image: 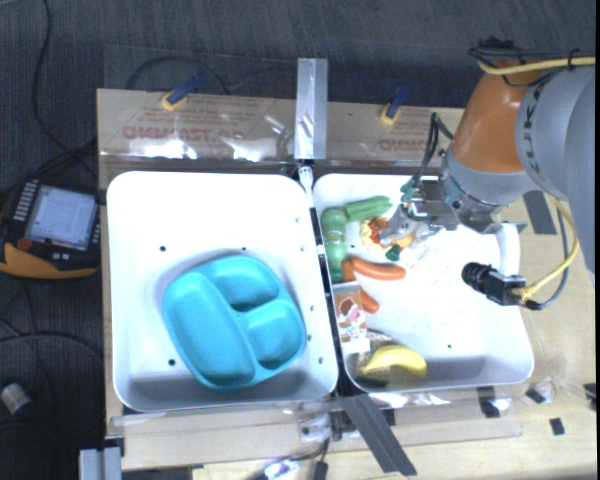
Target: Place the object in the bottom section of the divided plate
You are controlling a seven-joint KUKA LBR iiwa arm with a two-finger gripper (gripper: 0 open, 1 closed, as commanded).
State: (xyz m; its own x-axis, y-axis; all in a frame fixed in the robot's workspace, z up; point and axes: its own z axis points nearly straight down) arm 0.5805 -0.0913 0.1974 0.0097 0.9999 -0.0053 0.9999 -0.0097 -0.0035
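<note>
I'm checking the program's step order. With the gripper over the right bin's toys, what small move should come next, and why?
Probably a short descent onto the toys. The gripper hovers over the cluster by the hot dog in the right bin, with nothing seen held, and the blue divided plate in the left bin holds nothing.

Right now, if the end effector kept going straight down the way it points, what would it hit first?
Most likely the small red and yellow toy beneath the end effector, in the right bin. The orange sausage-shaped piece lies close by; height above them is unclear from this slanted view.
</note>
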